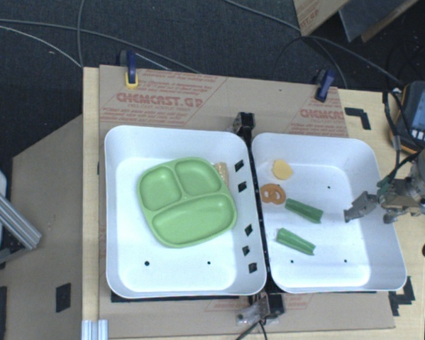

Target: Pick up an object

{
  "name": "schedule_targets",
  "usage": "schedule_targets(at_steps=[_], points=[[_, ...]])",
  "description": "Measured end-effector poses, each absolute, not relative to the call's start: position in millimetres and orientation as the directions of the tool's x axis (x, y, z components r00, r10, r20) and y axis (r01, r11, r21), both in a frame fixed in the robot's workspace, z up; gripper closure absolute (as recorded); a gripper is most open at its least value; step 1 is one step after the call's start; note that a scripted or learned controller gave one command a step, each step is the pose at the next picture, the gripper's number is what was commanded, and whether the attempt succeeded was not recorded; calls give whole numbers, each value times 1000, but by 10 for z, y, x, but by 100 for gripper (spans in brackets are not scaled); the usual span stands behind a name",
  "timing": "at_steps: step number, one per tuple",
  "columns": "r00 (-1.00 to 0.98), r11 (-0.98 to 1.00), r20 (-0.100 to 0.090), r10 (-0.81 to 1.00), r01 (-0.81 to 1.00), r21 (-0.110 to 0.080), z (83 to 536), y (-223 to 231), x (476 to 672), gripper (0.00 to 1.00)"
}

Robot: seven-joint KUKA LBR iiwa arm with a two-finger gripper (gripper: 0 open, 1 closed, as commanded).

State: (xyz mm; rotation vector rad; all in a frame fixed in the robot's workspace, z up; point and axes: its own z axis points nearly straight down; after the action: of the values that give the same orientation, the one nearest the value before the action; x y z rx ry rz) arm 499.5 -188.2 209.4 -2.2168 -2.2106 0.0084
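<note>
The right bin (349,269) holds a yellow disc (282,170), a brown ring (272,194) and two green sticks, one (304,210) just above the other (295,240). My gripper (371,213) hangs over the right side of this bin, to the right of the upper green stick and apart from it. It is open with nothing between its fingers. A green divided plate (188,200) lies in the left bin (171,274), with a small tan piece (221,172) at its upper right edge.
A black divider with clips (248,203) runs between the two bins. Cables and a blue-screened device (420,116) sit at the right of the bench. Blue clamps (132,65) hold the board's far edge.
</note>
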Motion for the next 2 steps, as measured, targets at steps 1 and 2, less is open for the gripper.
schedule_targets(at_steps=[1,2], points=[[0,0,1,1000,1000,-1,2144,-1881,5021,0],[0,0,4,1000,1000,-7,1585,-1825,4925,0]])
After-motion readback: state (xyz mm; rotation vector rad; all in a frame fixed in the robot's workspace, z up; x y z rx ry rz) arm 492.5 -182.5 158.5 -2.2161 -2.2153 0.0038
